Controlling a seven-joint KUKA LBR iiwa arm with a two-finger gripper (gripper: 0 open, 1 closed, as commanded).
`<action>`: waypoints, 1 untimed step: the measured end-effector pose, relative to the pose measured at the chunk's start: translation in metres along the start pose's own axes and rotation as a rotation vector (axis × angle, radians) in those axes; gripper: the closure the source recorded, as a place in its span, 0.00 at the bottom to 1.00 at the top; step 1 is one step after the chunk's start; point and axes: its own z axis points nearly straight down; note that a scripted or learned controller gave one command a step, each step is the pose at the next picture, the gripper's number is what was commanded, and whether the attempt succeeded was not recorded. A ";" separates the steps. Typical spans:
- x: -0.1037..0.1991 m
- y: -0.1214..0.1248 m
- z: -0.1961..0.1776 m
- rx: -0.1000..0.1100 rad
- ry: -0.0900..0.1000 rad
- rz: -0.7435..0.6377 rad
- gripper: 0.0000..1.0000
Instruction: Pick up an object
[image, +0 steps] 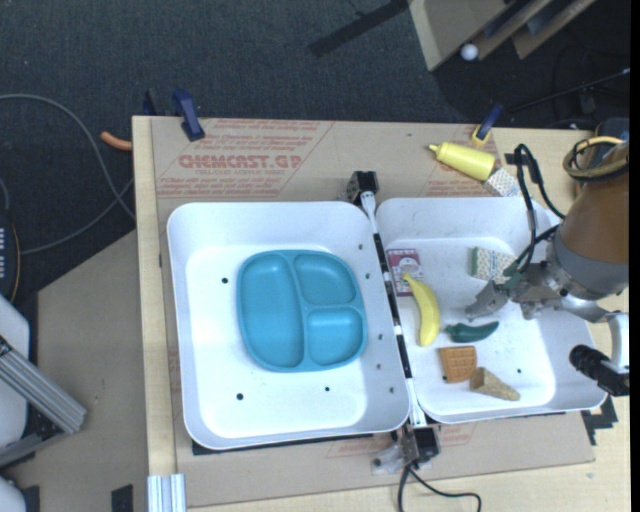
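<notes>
- Camera view showed the right bin (530, 215) crowded near its front wall, while the left bin (200, 400) held a blue divided plate (300, 307) with open floor around.
- The gripper (497, 297) (fingers apart) hung above the dark green pepper (470, 331); the banana (426, 310) lay just beside.

bins (200, 300): smooth white plastic, slight gloss. blue tray (300, 308): matt plastic. banana (427, 311) glossy (plastic-looking). cracker (458, 363) rough, matt. bench board (250, 160): matt brown, printed, cardboard-like. gripper (497, 296): dull grey metal.
</notes>
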 end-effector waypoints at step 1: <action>0.047 -0.038 0.064 -0.001 0.000 0.001 0.00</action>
